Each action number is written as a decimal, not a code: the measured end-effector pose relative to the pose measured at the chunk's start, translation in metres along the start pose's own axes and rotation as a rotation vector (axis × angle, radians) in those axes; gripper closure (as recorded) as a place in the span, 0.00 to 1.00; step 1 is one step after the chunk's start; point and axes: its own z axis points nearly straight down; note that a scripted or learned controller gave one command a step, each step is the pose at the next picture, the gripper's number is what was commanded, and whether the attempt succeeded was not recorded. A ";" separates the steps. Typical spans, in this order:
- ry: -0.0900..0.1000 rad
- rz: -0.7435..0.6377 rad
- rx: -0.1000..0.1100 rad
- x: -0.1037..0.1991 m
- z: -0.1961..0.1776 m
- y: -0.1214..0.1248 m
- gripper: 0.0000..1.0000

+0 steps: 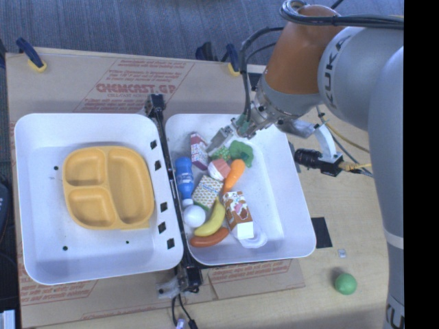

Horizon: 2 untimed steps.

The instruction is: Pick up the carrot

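The carrot (pixel 234 173) is orange and lies tilted in the middle of the right bin (pixel 291 204), its top end against a green leafy vegetable (pixel 241 150). My gripper (pixel 228 136) hangs over the back of that bin, just above and to the left of the green vegetable, a short way behind the carrot. Nothing is seen held in it. The arm's orange band (pixel 302 46) and grey wrist reach in from the upper right.
Packed around the carrot are a blue bottle (pixel 183 177), a red-and-white packet (pixel 198 151), a banana (pixel 216 218), a sausage (pixel 209 237), a carton (pixel 237 211) and a white ball (pixel 195 215). The left bin (pixel 27 184) holds a yellow sectioned plate (pixel 108 186). A green ball (pixel 345 283) lies on the bench.
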 end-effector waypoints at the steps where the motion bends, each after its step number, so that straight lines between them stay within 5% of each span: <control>1: 0.002 0.084 0.003 -0.036 0.079 -0.014 0.00; 2: 0.003 0.246 0.003 -0.026 0.142 -0.018 0.00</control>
